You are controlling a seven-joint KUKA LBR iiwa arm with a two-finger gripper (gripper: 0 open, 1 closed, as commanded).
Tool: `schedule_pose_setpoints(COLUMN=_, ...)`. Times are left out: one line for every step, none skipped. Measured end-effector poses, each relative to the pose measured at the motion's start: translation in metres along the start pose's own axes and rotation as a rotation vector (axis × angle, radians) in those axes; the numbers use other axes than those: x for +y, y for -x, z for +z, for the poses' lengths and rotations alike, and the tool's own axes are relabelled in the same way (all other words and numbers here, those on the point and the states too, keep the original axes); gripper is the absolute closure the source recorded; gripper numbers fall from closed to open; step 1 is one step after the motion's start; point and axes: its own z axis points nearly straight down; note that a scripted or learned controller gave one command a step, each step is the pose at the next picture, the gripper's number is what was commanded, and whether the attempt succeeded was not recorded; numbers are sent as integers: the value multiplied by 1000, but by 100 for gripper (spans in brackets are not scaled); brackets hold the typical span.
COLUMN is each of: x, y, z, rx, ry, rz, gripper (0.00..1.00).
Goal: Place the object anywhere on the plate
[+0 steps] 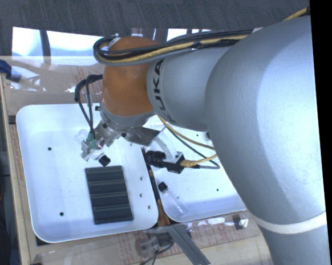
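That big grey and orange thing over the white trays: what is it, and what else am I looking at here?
It is a robot arm, photographed by one camera fixed above the bench and looking down at a slant. The arm reaches in from the right. Its claw hangs over the left white bin; I cannot tell whether it grips anything. Just below the claw sits a small dark object, and below that lies a dark ridged plate, flat on the bin floor. The job is to put the object on that plate. The right bin is largely covered by the arm.
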Motion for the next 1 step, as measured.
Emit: schedule_pose_setpoints(x=-74, y=-50, z=28, rx=1, ry=-1, rz=-290, gripper=100)
